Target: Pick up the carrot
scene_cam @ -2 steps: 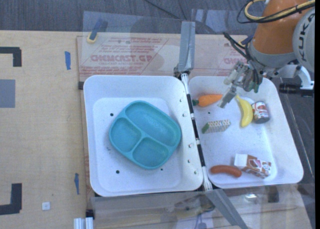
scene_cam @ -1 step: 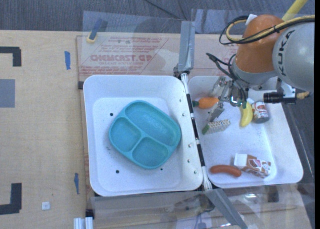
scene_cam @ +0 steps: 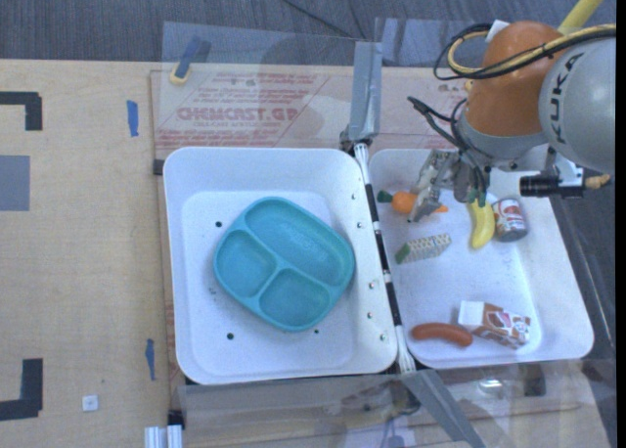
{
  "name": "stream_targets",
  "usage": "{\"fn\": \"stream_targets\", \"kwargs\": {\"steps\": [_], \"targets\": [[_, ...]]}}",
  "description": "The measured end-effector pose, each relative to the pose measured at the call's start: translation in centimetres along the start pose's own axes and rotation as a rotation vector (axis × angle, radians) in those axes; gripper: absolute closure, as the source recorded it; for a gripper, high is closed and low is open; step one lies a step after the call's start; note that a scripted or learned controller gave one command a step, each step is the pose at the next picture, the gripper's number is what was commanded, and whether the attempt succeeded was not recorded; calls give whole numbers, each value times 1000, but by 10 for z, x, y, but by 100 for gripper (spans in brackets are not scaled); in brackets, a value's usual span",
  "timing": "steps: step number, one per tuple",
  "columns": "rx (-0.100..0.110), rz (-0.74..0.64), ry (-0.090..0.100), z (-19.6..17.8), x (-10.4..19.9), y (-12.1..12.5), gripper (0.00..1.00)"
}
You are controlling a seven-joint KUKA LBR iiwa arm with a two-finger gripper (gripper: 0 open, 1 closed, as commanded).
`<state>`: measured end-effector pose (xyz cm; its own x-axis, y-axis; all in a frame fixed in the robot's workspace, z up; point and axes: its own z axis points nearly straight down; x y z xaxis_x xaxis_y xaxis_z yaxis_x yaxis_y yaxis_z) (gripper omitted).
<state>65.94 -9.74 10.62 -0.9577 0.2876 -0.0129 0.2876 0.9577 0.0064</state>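
The gripper hangs low over the upper left part of the right bin, its two thin fingers pointing down and a little toward the left. The fingers stand slightly apart, and their tips come down right at the carrot, which lies just beside and below them near the bin's left wall. The carrot's orange body sits at the left of the fingertips, with a small green top on its far left end. Whether the tips actually touch or pinch the carrot cannot be told; it looks to rest on the bin floor.

Just right of the gripper lies a yellow banana, with a small can beside it. Below the carrot is a pale ridged block. Near the bin's lower edge lie a sausage and a red-and-white packet. The left bin holds a blue divided plate. Both bins sit on the worktop.
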Motion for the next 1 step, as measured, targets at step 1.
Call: {"fn": "stream_targets", "kwargs": {"steps": [1], "targets": [[5,183,4,-80,18,47,100]]}}
